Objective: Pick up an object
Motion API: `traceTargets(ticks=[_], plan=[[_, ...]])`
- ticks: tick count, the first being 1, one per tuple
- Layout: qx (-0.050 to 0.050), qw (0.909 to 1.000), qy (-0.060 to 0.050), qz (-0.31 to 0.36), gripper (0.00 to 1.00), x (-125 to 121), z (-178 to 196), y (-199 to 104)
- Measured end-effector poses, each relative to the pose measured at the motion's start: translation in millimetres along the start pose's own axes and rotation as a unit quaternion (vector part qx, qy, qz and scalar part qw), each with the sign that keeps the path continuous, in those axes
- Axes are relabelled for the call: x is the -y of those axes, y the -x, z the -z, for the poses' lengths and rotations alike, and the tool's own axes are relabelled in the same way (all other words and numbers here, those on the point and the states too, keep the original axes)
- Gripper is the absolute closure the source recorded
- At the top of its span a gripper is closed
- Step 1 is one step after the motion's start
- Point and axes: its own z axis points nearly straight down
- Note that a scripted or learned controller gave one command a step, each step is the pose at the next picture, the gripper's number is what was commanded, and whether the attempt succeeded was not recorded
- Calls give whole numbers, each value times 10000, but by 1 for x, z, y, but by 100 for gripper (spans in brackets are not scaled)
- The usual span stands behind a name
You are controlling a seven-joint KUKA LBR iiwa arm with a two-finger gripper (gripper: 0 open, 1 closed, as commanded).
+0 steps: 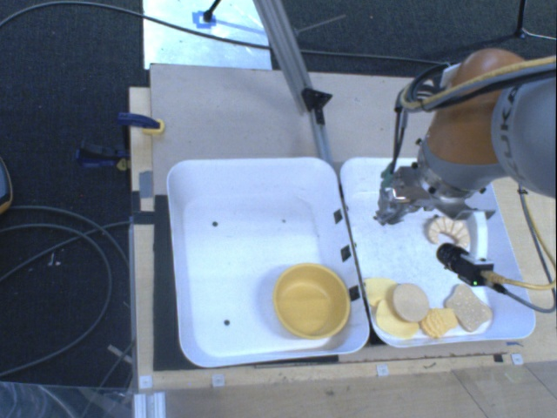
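Observation:
My gripper [389, 209] hangs over the upper left part of the right bin [383, 249], above bare white floor. I see nothing between its fingers. A pale croissant-shaped piece [446, 229] lies just right of it, partly under the arm. Along the bin's front edge sit a round beige biscuit [410, 302], flat yellow pieces [389, 313], a ridged orange-yellow piece [439, 322] and a tan bread-like slice [469, 307]. A yellow bowl [311, 300] stands in the left bin [218, 233] near its front right corner.
A slanted metal pole [291, 55] crosses above the bins' far side. A black connector with a yellow cable [470, 268] hangs off the arm over the right bin. Blue and yellow clamps [130, 138] hold the bench's left edge. Cables lie on the floor at left.

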Motion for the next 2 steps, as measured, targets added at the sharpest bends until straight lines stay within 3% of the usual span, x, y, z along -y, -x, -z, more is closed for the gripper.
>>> traceTargets(ticks=[2], plan=[[-2,10000,5,0,100,17,23,-101]])
